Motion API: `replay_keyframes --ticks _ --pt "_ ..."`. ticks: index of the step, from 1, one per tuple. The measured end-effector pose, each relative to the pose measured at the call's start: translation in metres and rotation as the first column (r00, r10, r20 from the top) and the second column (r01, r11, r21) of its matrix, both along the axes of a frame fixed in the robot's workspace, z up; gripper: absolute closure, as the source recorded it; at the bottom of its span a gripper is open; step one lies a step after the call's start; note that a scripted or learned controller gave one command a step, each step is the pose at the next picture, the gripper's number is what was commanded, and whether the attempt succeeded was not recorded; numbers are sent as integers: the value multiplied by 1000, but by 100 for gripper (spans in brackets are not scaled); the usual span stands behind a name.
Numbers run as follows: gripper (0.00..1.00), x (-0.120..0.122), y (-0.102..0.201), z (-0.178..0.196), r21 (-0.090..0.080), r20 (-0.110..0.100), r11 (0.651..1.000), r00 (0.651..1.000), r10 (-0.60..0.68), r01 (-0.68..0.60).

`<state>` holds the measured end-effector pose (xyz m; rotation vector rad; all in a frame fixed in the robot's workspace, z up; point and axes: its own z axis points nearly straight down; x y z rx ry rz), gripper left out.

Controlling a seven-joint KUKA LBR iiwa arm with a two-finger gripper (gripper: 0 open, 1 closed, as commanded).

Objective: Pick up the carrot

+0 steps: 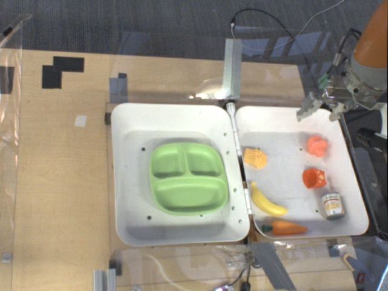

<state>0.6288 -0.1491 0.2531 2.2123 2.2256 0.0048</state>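
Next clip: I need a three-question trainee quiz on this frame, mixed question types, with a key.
1. True or false: the carrot lies in the right bin, near its front edge.
2. Which item lies closest to the carrot? A. banana B. green tray C. pink item
3. Fill in: the gripper sits over the right bin's ____ edge, away from the carrot.

Key:
1. True.
2. A; the banana lies just above and left of the carrot in the camera view, while the green tray sits in the left bin.
3. Far; the carrot is at the opposite, near edge.
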Motion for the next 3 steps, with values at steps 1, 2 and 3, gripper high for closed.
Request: replay_keyframes --ticks 1,2,3 --pt "0 -46 19 -158 -1 2 994 994 111 -111" --pt "0 -137 51 -163 5 11 947 947 -321 321" --pt "0 -141 -31 -66 2 -1 801 801 -599 599"
